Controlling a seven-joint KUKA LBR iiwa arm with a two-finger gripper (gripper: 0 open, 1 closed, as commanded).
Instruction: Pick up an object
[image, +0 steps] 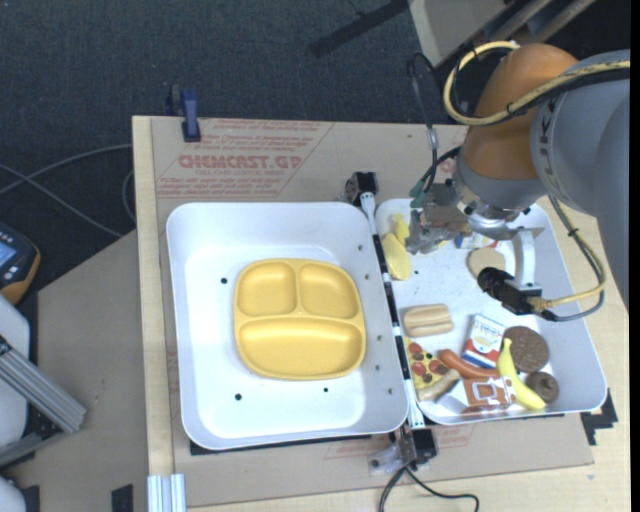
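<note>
The gripper (432, 232) hung low over the right bin's (590, 375) far-left corner, just beside a yellow piece (397, 252) by the divider (a banana, probably). Whether its jaws were open I couldn't tell. That piece looked light, stiff, smooth plastic, likely slippery; a pinch across its narrow middle seemed safest.

Left white bin (190, 300) sits on desk (150, 250), holding yellow divided tray (298, 318), three compartments up, roughly centred. Red printed lettering (240, 165) on desk surface behind bin. Blue clamp (187, 113) grips desk's far left edge. Black clip (361, 186) at far end of seam between bins. Dark carpet (80, 80) beyond desk, pale cable (60, 165) trailing across it.
</note>
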